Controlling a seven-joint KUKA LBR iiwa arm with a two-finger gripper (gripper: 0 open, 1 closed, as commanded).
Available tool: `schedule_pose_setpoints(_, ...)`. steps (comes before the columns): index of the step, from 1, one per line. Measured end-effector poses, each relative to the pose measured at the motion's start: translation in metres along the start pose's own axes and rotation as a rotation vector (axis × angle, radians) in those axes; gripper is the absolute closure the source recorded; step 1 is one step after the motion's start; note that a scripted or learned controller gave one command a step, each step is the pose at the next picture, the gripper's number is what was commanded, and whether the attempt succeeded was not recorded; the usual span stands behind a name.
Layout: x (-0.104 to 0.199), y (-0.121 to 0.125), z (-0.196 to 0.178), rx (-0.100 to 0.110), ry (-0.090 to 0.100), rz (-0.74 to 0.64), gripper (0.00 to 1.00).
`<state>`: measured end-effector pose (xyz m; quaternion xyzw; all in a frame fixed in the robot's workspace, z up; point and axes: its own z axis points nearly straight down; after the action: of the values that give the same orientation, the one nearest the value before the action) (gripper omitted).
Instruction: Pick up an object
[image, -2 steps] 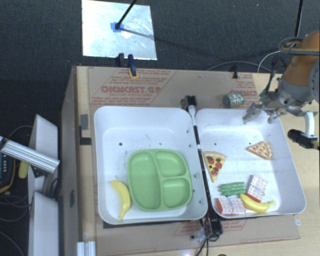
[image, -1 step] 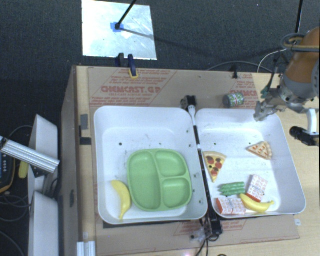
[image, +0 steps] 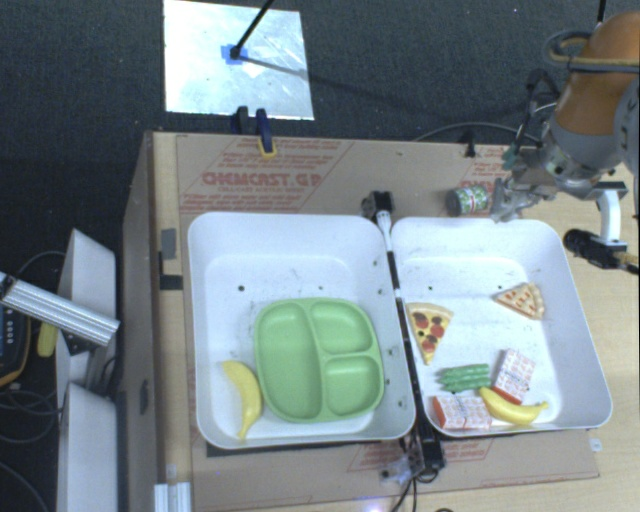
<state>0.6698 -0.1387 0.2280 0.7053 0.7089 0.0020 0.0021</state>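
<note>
End effector (image: 512, 200) hangs over the right bin's (image: 580, 300) far rim, grasp state unreadable. Nearest pick: pizza slice (image: 520, 299) lying flat, far right in the bin; descend square and straddle its narrow width.

The arm (image: 590, 110) at the upper right of the frame is built of rounded, light grey segments, with 1 broad orange band (image: 605, 45) wrapping the topmost visible part. Dark cables (image: 540, 95) loop along its left side, running toward the grey metallic gripper (image: 508, 200), whose details are too small and blurred to make out. A white piece with a black, rounded end (image: 598, 245) sits below it at the right edge.
</note>
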Motion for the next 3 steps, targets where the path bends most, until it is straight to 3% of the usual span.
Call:
schedule_pose_setpoints(1,0.062,-0.002,0.007,0.003,0.001,0.0,1.0)
schedule_pose_setpoints(2,0.025,-0.024,-0.017,0.003,-0.002,0.004,1.0)
schedule_pose_setpoints(3,0.088,-0.001,0.031,0.005,0.001,0.0,1.0)
